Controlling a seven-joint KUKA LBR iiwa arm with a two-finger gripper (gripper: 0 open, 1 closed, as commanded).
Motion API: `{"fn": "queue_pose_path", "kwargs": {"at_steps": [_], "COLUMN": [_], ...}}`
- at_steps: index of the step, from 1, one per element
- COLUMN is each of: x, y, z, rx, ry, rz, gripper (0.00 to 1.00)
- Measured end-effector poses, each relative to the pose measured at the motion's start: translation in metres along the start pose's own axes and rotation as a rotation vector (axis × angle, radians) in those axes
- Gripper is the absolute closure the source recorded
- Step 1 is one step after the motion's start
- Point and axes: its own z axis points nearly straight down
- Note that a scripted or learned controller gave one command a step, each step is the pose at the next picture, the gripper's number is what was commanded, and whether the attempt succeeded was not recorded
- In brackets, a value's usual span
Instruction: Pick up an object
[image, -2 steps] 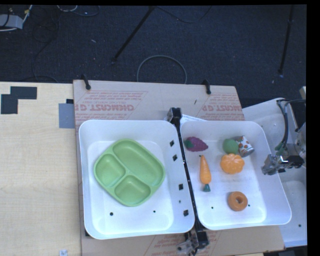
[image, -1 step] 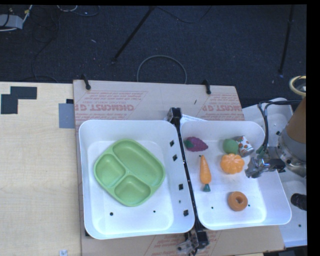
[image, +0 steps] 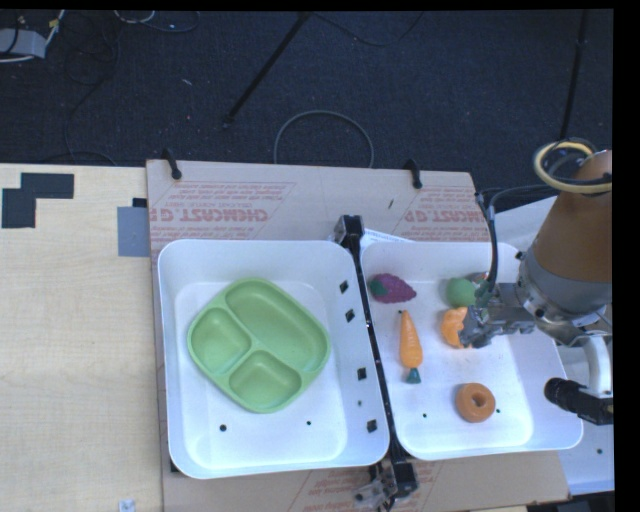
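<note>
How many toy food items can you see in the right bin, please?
5: purple piece far-left, carrot centre, doughnut near, green piece and orange piece by the gripper, which may hide more.

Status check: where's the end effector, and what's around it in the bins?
End effector low in right bin, at orange piece. Green ball close behind. Carrot, donut apart.

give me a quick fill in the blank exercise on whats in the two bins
1. The green tray lies in the ____ bin.
2. The carrot lies between the purple toy and the ____.
3. The gripper is in the right bin, beside an ____ toy.
4. The tray has ____ compartments.

Missing words: left; donut; orange; three
</note>
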Motion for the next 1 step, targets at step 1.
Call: {"fn": "queue_pose_path", "kwargs": {"at_steps": [1], "x": [0.0545], "y": [-0.0017], "z": [-0.0076], "rx": [0.001], "ry": [0.000], "rz": [0.000], "gripper": [1.00]}}
